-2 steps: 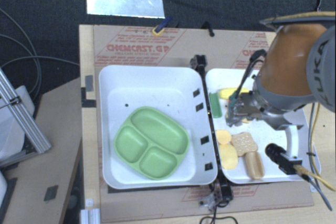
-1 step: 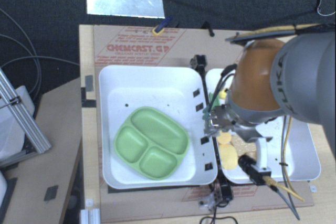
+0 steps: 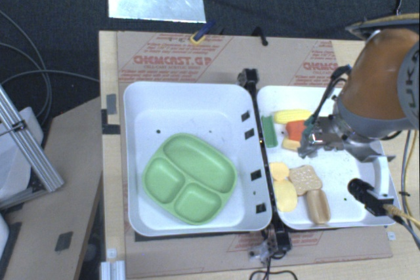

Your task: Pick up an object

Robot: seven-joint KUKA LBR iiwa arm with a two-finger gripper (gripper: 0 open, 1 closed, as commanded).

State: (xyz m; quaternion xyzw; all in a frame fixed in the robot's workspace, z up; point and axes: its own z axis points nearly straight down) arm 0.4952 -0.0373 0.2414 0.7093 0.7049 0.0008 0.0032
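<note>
Take the speckled cracker (image 3: 304, 178) in the right bin (image 3: 344, 170) as the marker. The tool (image 3: 307, 146) hangs just beyond the cracker, toward the bin's far wall, low over the bin floor; whether it is apart or together cannot be told, and nothing is seen clamped in it. Just past the tool from the cracker lies an orange piece (image 3: 296, 129), and beyond that a yellow corn-like piece (image 3: 292, 116). A small pale yellow block (image 3: 289, 144) sits beside the tool, on the cracker's far left, and a green stick (image 3: 268, 130) lies farther left again, by the wall between the bins. Touching the cracker's left edge is a round yellow slice (image 3: 280, 171); a yellow oval piece (image 3: 285, 195) lies just on the near left of the cracker, and a tan bun (image 3: 318, 206) just on its near right. Well to the cracker's left, across the dividing wall, the left bin (image 3: 164, 101) holds a green divided plate (image 3: 189, 177). Both bins stand on the cardboard-covered tabletop (image 3: 170, 59).
</note>
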